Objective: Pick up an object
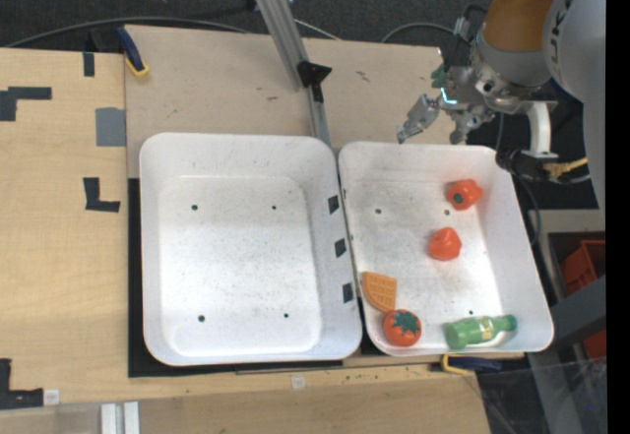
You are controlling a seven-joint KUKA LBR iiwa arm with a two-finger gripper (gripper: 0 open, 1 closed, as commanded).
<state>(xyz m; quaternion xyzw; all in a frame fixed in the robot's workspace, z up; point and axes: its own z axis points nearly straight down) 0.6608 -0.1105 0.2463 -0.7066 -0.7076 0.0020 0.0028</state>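
The right bin (512, 225) holds several small items. A red-orange fruit (463, 193) lies near its far right side, with another red-orange piece (444, 244) just below it. An orange waffle-like cracker (379, 289), a red tomato (402, 327) and a green bottle (478, 331) on its side sit along the near edge. My gripper (436, 125) hangs above the bin's far edge, up and left of the upper fruit. Its fingers are spread open with nothing between them.
The left bin (157, 225) sits beside the right one, sharing a middle wall. A slanted metal pole (281, 14) rises from the bench behind the bins. Cables and the arm's body crowd the upper right.
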